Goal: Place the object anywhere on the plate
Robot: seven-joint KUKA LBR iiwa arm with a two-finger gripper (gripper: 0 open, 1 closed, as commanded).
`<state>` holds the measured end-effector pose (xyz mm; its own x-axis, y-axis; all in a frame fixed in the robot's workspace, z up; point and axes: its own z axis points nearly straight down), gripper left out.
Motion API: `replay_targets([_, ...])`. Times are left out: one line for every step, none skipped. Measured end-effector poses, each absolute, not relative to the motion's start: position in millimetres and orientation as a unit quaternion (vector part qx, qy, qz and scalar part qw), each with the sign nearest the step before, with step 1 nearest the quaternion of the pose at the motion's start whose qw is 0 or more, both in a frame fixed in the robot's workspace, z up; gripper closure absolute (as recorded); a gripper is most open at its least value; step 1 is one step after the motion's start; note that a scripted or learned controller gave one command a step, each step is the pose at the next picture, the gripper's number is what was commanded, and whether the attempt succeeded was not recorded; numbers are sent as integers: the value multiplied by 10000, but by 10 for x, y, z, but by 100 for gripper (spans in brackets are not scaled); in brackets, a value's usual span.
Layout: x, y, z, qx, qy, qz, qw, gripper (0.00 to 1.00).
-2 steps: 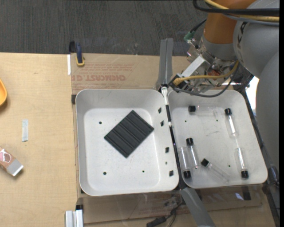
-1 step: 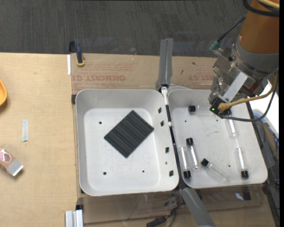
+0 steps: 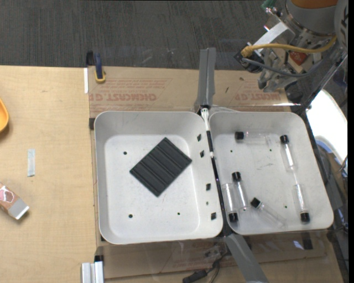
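While the arm (image 3: 310, 14) hangs at the upper right of the view, above the bench's far edge and beyond the right bin (image 3: 312, 141), its gripper (image 3: 276, 69) sits among cables and brackets, and whether it is open or closed cannot be told. A dark ribbed plate (image 3: 161, 166), square and turned like a diamond, lies flat in the left bin (image 3: 110, 221), a little above the middle of its floor. Several clear tubes with black caps lie scattered in the right bin: one (image 3: 288, 153) near the right wall, one (image 3: 301, 203) below it, a pair (image 3: 236, 196) by the left wall, another (image 3: 251, 137) near the top, and one (image 3: 265, 210) at the bottom. None touches the plate.
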<state>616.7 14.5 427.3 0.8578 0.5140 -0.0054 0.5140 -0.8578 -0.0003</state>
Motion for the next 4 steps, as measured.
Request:
replay_targets([6052, -329, 4402, 9897, 1430, -18, 5, 100])
replay_targets([6475, -227, 4405, 9947, 1029, -13, 4, 100])
replay_targets([5818, 911, 3663, 9847, 1743, -17, 10, 100])
replay_targets([5611, 1252, 2933, 9756, 2197, -30, 8, 100])
